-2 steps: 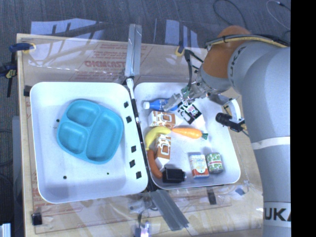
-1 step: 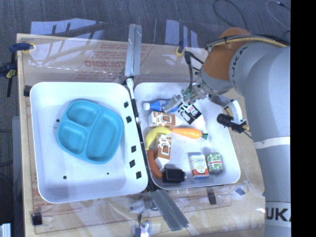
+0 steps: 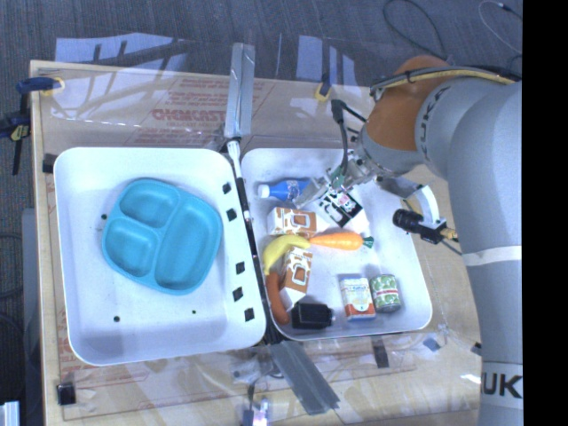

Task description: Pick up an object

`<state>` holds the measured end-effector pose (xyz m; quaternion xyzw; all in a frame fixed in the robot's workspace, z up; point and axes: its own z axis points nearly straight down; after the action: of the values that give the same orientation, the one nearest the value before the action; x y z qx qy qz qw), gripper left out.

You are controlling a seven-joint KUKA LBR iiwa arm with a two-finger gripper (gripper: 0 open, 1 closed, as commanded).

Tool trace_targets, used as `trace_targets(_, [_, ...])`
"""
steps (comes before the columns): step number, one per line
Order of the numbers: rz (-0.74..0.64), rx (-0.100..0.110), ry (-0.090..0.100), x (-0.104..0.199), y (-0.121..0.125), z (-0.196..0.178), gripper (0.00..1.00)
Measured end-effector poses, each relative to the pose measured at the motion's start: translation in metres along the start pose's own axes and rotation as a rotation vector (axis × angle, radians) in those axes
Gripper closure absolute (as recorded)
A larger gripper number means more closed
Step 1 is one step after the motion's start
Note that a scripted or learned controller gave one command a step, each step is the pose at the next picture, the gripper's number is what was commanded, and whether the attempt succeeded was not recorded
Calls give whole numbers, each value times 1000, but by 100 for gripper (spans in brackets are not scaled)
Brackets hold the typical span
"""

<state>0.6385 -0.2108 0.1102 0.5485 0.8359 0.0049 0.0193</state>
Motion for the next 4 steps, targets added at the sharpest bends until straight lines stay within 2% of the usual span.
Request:
trace_targets(1, [-64,29,27,-3,7,-25,0])
trace_targets(2, [17,30,26,-6,9,-160,0])
trace_targets(3, [-159,30,32,-4,18,5,0])
trace_targets(4, [-163,30,31,-4,20,-5,100])
